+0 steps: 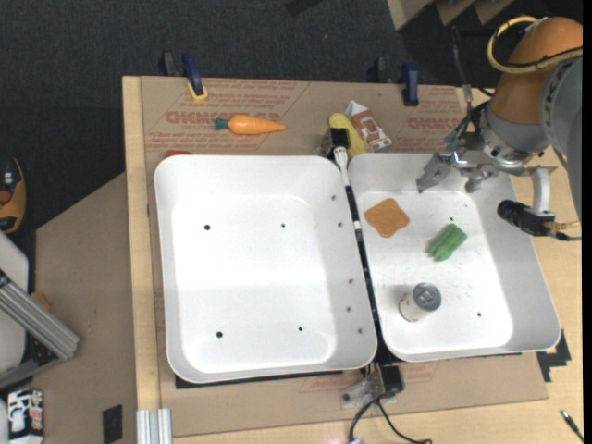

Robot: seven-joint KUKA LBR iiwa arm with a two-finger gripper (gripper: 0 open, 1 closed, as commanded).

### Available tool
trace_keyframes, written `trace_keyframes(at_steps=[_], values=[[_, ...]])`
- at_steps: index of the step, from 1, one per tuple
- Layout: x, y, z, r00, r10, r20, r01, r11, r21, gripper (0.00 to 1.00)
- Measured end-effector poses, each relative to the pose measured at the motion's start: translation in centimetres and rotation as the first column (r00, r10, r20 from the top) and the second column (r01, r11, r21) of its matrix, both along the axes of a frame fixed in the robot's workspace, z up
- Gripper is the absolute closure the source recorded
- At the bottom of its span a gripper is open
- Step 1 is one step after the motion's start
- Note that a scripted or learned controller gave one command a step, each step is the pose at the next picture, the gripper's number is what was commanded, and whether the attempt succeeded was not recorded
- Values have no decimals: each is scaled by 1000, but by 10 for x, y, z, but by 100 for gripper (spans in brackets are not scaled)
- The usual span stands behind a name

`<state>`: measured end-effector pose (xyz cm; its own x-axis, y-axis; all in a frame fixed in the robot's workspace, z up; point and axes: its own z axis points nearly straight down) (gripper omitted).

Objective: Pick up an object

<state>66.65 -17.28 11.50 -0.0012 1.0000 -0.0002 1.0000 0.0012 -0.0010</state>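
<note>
Two white bins [250, 266] sit on a tan cardboard sheet [305, 100] printed with faded red lettering, each bin dotted with small black spots. In the right bin [490, 294] lie an orange-brown square piece [387, 217], a green block [447, 242], and a small jar [420, 302] with a grey lid. On the cardboard rest an orange carrot [252, 126] with a green top and a yellow item [344, 129]. Blue clamps [194, 77] grip the far edge. The arm [541, 72] is orange and grey, its end effector [453, 174] silvery grey. The floor [139, 26] is dark.
</note>
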Motion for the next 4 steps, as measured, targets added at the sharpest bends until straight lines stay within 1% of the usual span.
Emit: trace_keyframes(at_steps=[3, 4], values=[[0, 0, 0, 1000, 0, 0, 0, 1000, 0, 0], [-66, 40, -32, 1000, -1, -6, 1, 1000, 3, 0]])
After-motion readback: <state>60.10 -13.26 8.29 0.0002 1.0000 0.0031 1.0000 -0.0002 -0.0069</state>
